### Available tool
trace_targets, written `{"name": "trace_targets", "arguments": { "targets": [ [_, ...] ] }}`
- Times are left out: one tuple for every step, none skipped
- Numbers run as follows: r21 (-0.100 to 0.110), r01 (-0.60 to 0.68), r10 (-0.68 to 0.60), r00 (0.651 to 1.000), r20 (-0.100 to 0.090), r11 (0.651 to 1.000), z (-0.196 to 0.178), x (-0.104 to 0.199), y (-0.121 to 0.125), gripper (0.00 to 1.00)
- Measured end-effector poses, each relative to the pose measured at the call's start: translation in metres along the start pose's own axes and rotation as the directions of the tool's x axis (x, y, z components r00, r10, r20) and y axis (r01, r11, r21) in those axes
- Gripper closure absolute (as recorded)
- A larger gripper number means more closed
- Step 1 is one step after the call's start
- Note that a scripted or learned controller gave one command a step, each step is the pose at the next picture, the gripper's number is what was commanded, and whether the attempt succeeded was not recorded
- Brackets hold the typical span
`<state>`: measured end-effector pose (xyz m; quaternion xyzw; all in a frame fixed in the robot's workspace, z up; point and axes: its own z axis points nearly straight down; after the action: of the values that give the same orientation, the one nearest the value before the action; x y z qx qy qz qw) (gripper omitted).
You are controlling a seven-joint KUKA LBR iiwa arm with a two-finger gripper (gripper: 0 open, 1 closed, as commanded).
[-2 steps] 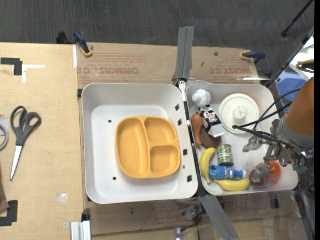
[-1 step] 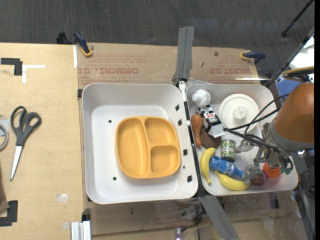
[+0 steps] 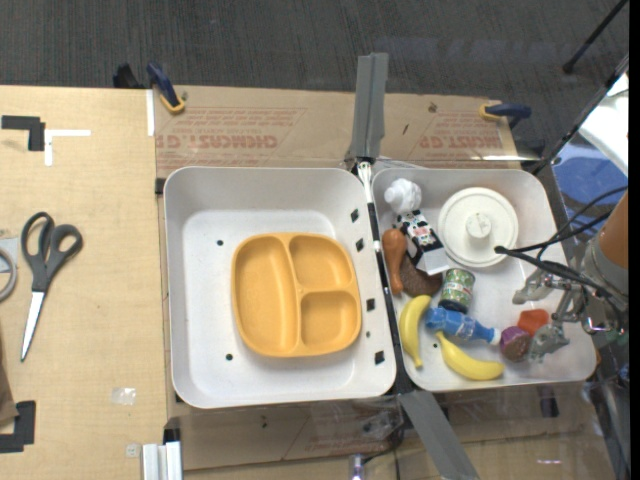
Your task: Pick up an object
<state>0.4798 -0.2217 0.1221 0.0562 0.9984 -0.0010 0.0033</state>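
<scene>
Right between the two spread fingers of the gripper (image 3: 541, 316), a small orange-red thing (image 3: 533, 319) is seen lying on the floor of the right bin (image 3: 560, 373). The fingers are held apart, one on each side of it, and nothing is squeezed by them; whether the thing is touched by them cannot be told. Just beside the gripper's lower finger, a dark red ball (image 3: 514, 344) is found. A bit farther from the gripper, toward the picture's left, a blue bottle (image 3: 460, 325) is laid on its side, with a yellow banana (image 3: 468, 360) below it and a green can (image 3: 458, 288) above it. Above the gripper and a little to the picture's left, a round white lid (image 3: 478, 226) is placed. A second banana (image 3: 414, 328), a brown thing (image 3: 399, 263), a black and white toy (image 3: 421, 235) and a crumpled white thing (image 3: 402, 192) are lined up well away from the gripper, near the far wall of the same bin. Beyond that wall, the left bin (image 3: 190, 298) is seen, and a yellow plate (image 3: 297, 294) with three parts is set in it. Farthest from the gripper, scissors (image 3: 40, 258) are laid on the bench (image 3: 90, 368).
</scene>
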Motion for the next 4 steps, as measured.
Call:
{"name": "trace_targets", "arguments": {
  "targets": [
    [-0.001,-0.065,0.065,0.998,-0.004,0.998,0.029,0.003,0.016,0.0],
    [-0.002,0.069,-0.069,0.998,-0.001,0.998,0.029,-0.099,0.089,0.0],
    [0.0,-0.157,0.157,0.988,-0.006,0.988,0.03,-0.054,0.123,0.0],
    [-0.002,-0.207,0.207,0.978,0.012,0.978,0.025,-0.034,0.132,0.0]
  ]
}}
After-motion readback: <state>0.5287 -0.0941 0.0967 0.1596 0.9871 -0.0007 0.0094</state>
